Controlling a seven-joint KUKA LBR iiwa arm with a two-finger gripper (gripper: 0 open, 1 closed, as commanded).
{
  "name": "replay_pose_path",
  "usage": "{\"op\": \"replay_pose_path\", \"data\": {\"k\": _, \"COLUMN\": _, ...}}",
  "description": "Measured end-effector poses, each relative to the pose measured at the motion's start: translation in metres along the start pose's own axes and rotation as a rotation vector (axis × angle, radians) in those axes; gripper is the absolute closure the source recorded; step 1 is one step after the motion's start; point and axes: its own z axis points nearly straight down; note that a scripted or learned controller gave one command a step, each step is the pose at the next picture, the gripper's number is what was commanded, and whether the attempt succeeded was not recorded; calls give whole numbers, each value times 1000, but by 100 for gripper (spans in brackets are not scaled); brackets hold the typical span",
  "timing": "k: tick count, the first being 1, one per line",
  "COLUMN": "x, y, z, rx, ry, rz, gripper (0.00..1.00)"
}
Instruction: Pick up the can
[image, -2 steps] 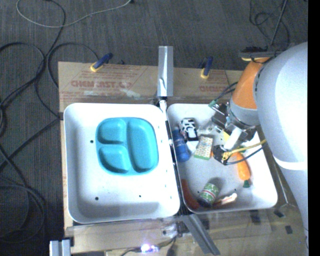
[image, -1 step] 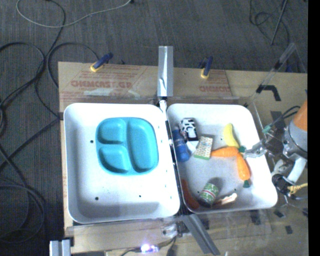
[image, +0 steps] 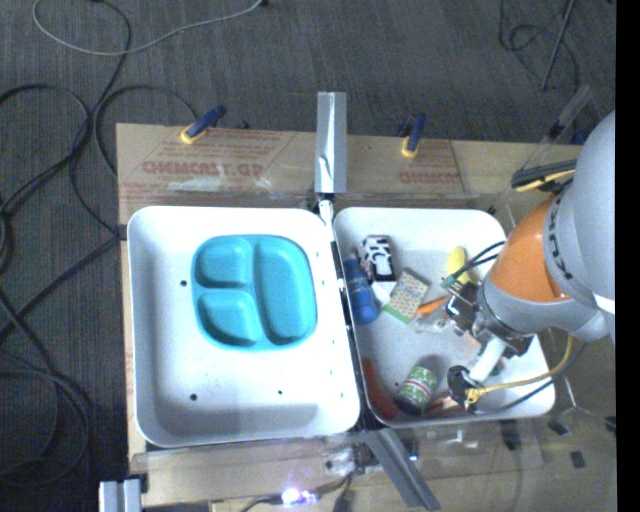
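Two shallow white bins were seen from above, set side by side on a counter (image: 150, 165).

A failed pick was judged likely. The can (image: 420, 382), green-labelled and apparently lying on its side, was found at about six o'clock in the right bin (image: 420, 213). It was crowded by a reddish-brown item (image: 371, 385) at its nine o'clock and a dark object (image: 412, 405) just at its six o'clock. A neighbour could therefore be caught instead, or the can could be nudged and rolled away. The claw (image: 468, 312) was also placed at the can's one o'clock and not above it, so a straight descent from there would be expected to miss.

The left bin (image: 160, 385) was occupied by a blue divided tray (image: 255, 290) near its centre.

In the right bin, a blue bottle (image: 360, 297) was laid along the nine o'clock wall. A black-and-white item (image: 377, 256) was placed at eleven o'clock and a patterned packet (image: 407, 297) near the centre. An orange piece (image: 432, 309) was seen just beside the packet, and a yellow object (image: 455, 262) at one o'clock. The claw was hung at three o'clock in that bin, near the orange piece. Whether it was spread or pressed together could not be told.
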Motion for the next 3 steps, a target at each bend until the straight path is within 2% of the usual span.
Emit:
{"op": "replay_pose_path", "data": {"k": 1, "x": 37, "y": 40, "z": -99, "rx": 6, "ry": -7, "rz": 43, "gripper": 0}}
{"op": "replay_pose_path", "data": {"k": 2, "x": 23, "y": -33, "z": -25, "rx": 16, "ry": -10, "rz": 131, "gripper": 0}}
{"op": "replay_pose_path", "data": {"k": 3, "x": 41, "y": 33, "z": -60, "rx": 8, "ry": -10, "rz": 265, "gripper": 0}}
